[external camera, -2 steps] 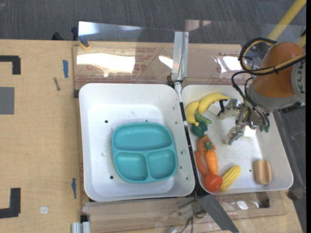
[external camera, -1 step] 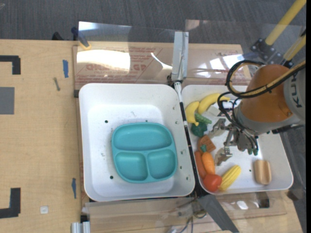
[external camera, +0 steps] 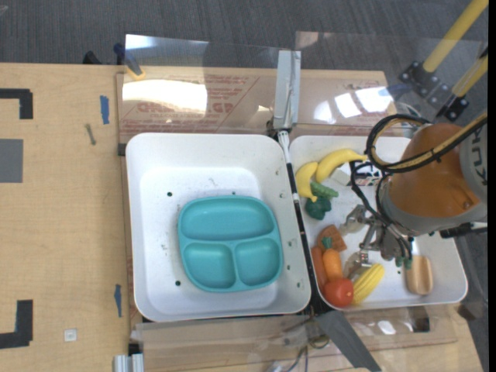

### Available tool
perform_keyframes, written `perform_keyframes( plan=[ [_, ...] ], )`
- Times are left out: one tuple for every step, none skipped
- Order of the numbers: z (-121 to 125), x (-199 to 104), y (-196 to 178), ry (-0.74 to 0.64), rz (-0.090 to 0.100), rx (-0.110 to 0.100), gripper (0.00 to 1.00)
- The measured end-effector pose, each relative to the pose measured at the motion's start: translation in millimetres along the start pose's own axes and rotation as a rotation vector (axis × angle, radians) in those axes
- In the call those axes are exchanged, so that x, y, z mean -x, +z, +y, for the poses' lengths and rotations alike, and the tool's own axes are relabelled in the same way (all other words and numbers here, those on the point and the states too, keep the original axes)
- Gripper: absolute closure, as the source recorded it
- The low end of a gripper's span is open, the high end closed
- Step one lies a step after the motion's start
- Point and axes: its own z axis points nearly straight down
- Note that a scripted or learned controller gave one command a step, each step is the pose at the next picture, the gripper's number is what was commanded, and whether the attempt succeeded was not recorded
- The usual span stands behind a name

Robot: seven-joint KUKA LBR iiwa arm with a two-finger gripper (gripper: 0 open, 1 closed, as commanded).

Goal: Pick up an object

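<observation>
On a brown desk (external camera: 54, 231) seen from above, two shallow white bins sit side by side. Red printing shows on the clear sheet (external camera: 186, 99) behind them, too faint to read.

The left bin (external camera: 147, 169) carries a teal divided plate (external camera: 229, 241) with three compartments, lying flat near the bin's centre.

The right bin (external camera: 457, 285) holds a scatter of toy food. At its 11 o'clock lie two yellow bananas (external camera: 329, 166), curved and touching, with a green broccoli piece (external camera: 318, 201) just below them. At 7 o'clock an orange carrot (external camera: 328, 260) lies beside a red tomato (external camera: 339, 291), which touches a yellow corn cob (external camera: 369, 280) tilted toward 1 o'clock. At 5 o'clock a tan hot dog bun (external camera: 419, 274) lies lengthwise against the bin's floor.

The grey arm, with its orange band (external camera: 430, 180), reaches in from 3 o'clock. Its hand (external camera: 381, 246) hangs over the middle of the right bin, just above the corn cob; whether it is released or clenched cannot be told, and nothing is seen gripped.
</observation>
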Motion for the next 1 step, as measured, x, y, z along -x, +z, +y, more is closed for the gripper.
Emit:
perform_keyframes(
  plan=[
    [-2.0,-20.9,-1.6,0.104,-0.012,-0.005,0.0]
  ],
)
